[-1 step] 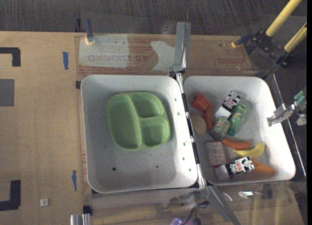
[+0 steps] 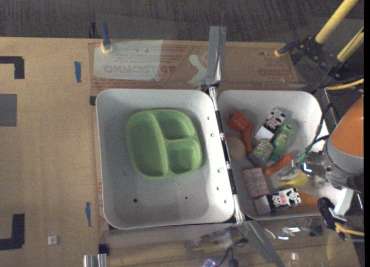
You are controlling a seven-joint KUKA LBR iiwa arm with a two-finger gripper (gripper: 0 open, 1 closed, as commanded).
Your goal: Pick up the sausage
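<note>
Claw (image 2: 312, 170) low over the right bin's (image 2: 309, 99) clutter beside the sausage (image 2: 278, 165) (grip state impossible to tell).

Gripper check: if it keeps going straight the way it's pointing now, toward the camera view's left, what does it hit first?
Probably the yellow item beside the gripper, with the orange sausage just beyond it in the right bin. Depth is unclear from above, so it might pass over them.

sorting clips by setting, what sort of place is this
Probably a robotics lab test bench: two white bins side by side on a cardboard-covered bench, toy food piled in the right one, blue tape markers.
</note>
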